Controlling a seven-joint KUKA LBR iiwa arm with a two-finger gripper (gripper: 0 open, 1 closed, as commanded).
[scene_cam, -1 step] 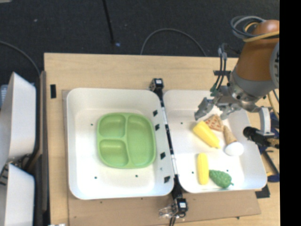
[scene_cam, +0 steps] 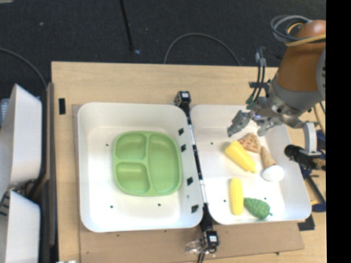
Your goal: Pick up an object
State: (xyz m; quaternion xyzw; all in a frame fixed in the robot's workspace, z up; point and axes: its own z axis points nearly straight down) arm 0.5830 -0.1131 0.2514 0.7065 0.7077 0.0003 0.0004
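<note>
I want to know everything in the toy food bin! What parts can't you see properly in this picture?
- Camera view: the gripper hangs over the waffle piece, hiding its top edge.
- The yellow block covers the waffle piece's lower corner.
- The arm is cut off by the picture's edge.
- The green leafy toy is too blurred to name.

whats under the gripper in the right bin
The gripper hangs open above a waffle-like piece, beside the yellow wedge. The piece's upper edge is covered by the fingers.

In the right bin (scene_cam: 216,207): yellow wedge (scene_cam: 240,156) centred; waffle (scene_cam: 249,142) behind it; cone (scene_cam: 269,164) beside; corn (scene_cam: 236,195) and green piece (scene_cam: 257,207) nearer the front.
</note>
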